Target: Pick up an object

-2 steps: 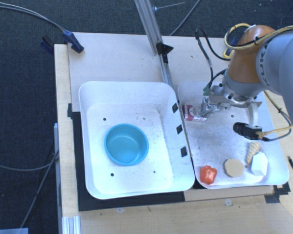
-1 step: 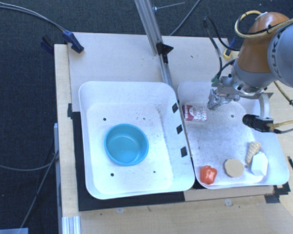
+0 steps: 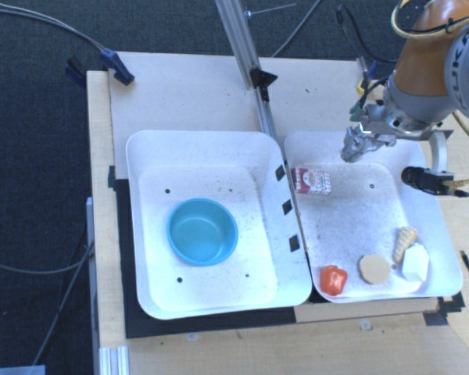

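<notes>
My gripper (image 3: 353, 150) hangs over the far edge of the right bin (image 3: 359, 209), its fingers shut with nothing between them. Below and to its left, a small red and white carton (image 3: 311, 181) lies on its side near the bin's far left corner. Along the near edge of the same bin sit a red pepper-like piece (image 3: 334, 279), a tan round disc (image 3: 374, 269), a pale ridged piece (image 3: 405, 244) and a white lump (image 3: 415, 263). The gripper touches none of them.
A blue bowl (image 3: 202, 230) stands in the left bin (image 3: 152, 162). A metal pole (image 3: 238, 30) slants up from between the bins at the back. A black part (image 3: 422, 180) of the arm sticks out over the right bin's right rim.
</notes>
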Available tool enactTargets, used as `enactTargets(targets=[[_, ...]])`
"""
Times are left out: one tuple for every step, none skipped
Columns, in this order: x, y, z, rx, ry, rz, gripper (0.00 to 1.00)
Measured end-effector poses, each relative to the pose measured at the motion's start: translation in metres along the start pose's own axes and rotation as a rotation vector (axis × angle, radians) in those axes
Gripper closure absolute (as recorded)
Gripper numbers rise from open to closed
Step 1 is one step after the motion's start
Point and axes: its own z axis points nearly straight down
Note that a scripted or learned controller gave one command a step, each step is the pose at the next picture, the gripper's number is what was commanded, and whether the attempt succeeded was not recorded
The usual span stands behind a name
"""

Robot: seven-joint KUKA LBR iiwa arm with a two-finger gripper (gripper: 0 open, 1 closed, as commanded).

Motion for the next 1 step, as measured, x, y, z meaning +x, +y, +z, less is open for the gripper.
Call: enactTargets(targets=[[0.0005,0.0012,-0.0367,-0.001,0.0,0.0,1.0]])
